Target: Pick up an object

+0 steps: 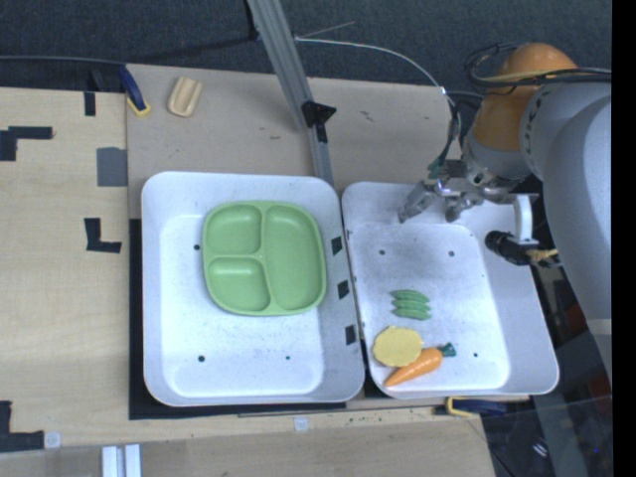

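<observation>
Plainly, nothing is held yet: the gripper hangs over the far edge of the right bin, its fingers spread apart and bare, well away from the toys at the bin's near end. There lie a green pea pod, a yellow round piece and, touching that piece on its near side, an orange carrot (its small green top points right). All three look like light, rigid play food, likely smooth enough to slip. The carrot seems the best pick, taken across its thicker middle; the pea pod is low and flat, so the fingers would need to go almost to the bin floor. The left bin bears a green divided plate. The arm's grey body covers part of the right bin's right side, and the gripper's own shape is hard to make out against the wrist clutter.
</observation>
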Action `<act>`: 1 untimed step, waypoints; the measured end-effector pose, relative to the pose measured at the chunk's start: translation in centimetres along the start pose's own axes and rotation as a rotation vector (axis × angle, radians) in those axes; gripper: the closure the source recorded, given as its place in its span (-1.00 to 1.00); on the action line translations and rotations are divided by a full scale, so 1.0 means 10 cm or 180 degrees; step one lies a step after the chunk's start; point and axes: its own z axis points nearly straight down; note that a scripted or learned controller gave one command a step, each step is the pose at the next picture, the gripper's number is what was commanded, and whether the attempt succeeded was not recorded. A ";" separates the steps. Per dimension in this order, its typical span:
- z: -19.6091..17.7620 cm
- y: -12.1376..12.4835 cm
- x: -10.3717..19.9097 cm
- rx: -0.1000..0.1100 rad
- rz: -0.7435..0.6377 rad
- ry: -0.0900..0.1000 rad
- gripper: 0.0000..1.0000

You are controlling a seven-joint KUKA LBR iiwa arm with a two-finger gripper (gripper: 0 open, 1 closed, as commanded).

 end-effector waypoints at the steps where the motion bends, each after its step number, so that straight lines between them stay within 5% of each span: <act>1: 0.15 0.00 -0.01 0.0004 0.0005 -0.0008 -1.00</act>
